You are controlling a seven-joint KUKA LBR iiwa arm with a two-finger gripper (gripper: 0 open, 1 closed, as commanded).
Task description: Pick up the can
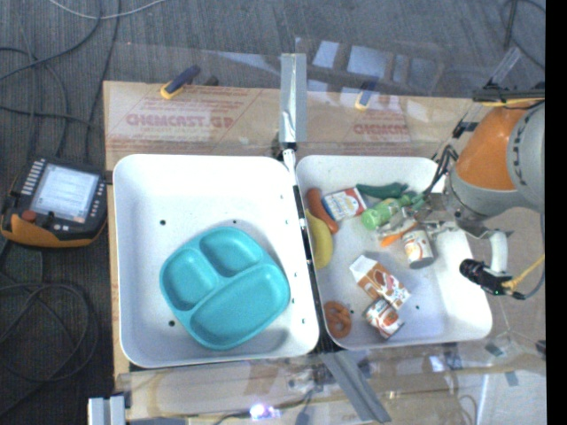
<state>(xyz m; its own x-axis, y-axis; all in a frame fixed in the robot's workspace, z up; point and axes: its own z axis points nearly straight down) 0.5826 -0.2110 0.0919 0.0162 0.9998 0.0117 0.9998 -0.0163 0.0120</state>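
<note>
The can is small and silver with an orange label. It rests in the right bin, close to the right wall. My gripper reaches in from the right, just above and beside the can among the green toys. The grey arm with its orange band hangs over the bin's right rim. The gripper's tip is hard to make out against the clutter.
The right bin also holds green toy vegetables, a small carton, a red sausage, a banana, a brown-white box, a pretzel and a crumpled packet. A teal divided plate lies in the left bin.
</note>
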